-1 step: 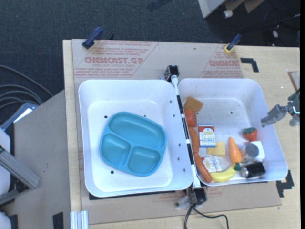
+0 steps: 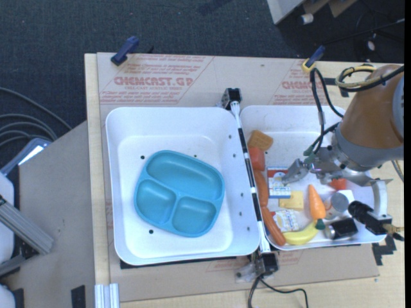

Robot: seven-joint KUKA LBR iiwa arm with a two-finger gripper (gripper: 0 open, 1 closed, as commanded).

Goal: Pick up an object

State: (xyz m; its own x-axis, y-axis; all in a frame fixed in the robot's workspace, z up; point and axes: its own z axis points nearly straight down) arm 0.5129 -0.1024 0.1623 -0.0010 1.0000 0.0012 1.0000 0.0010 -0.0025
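tool [image 2: 297, 170] just above small box [image 2: 277, 189] in rt bin [image 2: 282, 122].

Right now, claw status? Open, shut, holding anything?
Claw: low over the right bin, above the small food items; open or shut cannot be told, and nothing is visibly held.
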